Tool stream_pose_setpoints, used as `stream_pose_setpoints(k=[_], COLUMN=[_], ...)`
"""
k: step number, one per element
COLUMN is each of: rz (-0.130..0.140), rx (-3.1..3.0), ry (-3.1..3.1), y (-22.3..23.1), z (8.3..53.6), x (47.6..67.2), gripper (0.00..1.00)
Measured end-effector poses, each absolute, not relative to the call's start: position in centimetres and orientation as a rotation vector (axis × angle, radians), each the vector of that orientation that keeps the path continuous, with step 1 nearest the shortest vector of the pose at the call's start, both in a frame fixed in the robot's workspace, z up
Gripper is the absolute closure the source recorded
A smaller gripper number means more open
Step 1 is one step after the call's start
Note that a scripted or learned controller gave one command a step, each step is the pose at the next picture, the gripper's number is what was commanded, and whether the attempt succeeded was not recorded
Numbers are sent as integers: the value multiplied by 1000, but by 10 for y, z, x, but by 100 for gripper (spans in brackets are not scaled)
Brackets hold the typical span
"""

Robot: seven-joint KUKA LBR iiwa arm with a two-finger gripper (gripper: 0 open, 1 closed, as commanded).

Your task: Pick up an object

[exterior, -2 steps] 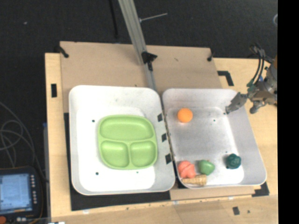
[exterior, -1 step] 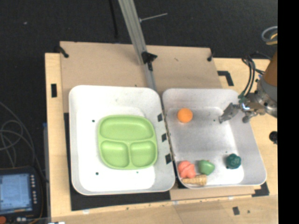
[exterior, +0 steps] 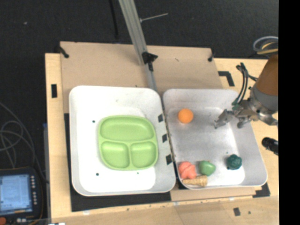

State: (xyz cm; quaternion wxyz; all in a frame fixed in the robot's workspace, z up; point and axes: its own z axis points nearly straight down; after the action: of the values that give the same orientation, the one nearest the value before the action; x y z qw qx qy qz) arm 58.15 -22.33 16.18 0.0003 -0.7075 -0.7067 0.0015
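Nothing is picked up yet. The hand (exterior: pixel 229 117) hangs over the right bin (exterior: pixel 248 172), seemingly released and grasping nothing, near the orange ball (exterior: pixel 185 116), which rests on the bin floor.

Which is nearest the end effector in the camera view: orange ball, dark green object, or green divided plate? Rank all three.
From the end effector, at the right bin's upper right:
1. Orange ball, to its left in the same bin.
2. Dark green object, below it; only slightly farther, near call.
3. Green divided plate, over in the left bin.
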Motion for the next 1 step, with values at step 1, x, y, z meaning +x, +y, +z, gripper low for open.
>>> stream_pose_setpoints(k=[1], rz=[-2], rx=[-2230], ry=[-2221], y=[-225], z=[176], x=[583], gripper=[100])
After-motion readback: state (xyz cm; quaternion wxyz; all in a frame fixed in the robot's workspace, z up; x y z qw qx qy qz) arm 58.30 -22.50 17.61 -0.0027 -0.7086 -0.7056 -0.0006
